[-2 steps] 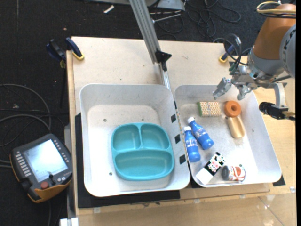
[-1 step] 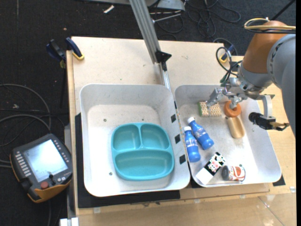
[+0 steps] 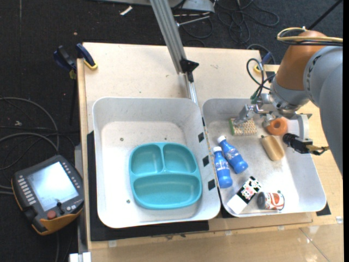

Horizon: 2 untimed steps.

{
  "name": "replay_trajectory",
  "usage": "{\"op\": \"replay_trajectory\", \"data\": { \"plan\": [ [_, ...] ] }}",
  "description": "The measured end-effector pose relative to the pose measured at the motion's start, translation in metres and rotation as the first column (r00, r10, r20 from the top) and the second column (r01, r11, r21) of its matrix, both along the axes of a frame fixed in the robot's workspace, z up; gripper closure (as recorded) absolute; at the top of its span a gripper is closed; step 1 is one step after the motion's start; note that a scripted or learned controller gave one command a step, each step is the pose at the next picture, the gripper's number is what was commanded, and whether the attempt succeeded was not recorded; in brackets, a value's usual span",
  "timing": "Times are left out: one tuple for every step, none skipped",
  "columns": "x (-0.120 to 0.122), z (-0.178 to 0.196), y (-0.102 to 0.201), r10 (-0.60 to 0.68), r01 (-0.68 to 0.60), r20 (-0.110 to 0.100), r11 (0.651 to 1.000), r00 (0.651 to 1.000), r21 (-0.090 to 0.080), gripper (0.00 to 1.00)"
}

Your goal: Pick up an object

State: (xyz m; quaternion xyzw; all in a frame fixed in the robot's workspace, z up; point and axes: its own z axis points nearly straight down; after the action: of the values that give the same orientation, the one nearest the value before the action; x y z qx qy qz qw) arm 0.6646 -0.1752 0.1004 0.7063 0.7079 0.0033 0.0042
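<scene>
The gripper [image 3: 248, 113] is hovering in the right bin [image 3: 305, 171], touching a green-edged sponge [image 3: 243, 127]; whether it is gripping is unclear.

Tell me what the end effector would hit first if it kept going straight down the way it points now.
Probably the tan scrub sponge at the back of the right bin: the end effector sits right over it. Height above it is hard to judge from this slanted view.

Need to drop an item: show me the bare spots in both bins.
Left bin: bare floor behind and left of the teal tray. Right bin: a bare patch right of the blue bottles, below the wooden block; crowded near the gripper.
</scene>
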Motion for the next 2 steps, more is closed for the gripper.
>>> {"op": "replay_trajectory", "data": {
  "plan": [
    [0.001, 0.014, -0.001, 0.002, -0.002, 0.005, 1.000, 1.000, -0.003, 1.00],
    [0.008, 0.064, 0.008, 0.002, -0.002, -0.003, 1.000, 1.000, 0.000, 1.00]
  ]
}}
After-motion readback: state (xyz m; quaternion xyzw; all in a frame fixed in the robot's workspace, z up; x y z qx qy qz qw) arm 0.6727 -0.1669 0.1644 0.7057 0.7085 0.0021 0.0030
